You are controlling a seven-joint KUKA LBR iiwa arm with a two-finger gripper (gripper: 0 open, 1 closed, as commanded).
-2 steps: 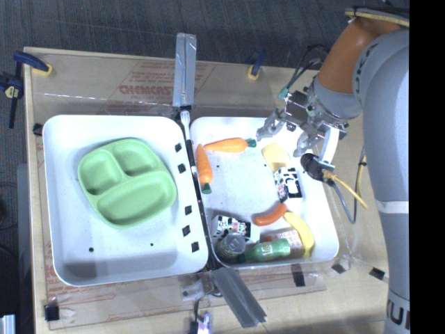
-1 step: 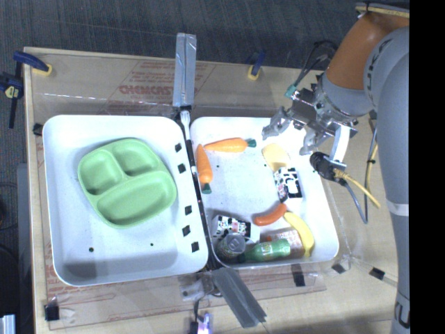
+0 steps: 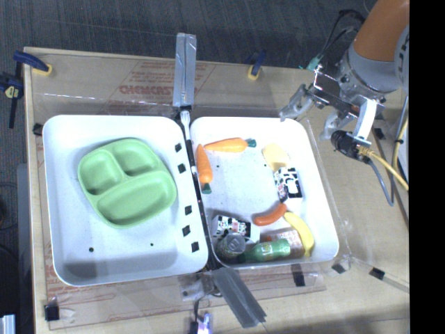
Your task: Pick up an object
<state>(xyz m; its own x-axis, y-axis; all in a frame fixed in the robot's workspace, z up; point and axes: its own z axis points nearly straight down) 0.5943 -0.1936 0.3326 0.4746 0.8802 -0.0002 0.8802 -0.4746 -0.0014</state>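
Carrot [image 3: 226,145] lies apart inside the right bin [image 3: 316,165]; the spread, empty gripper [image 3: 314,117] should descend centred over it.

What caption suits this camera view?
Arm's pincer above right bin of toy food; green plate in left bin.

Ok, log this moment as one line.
gripper: open, above right bin's far corner | holding: nothing | nearest: yellow block | green plate: left bin
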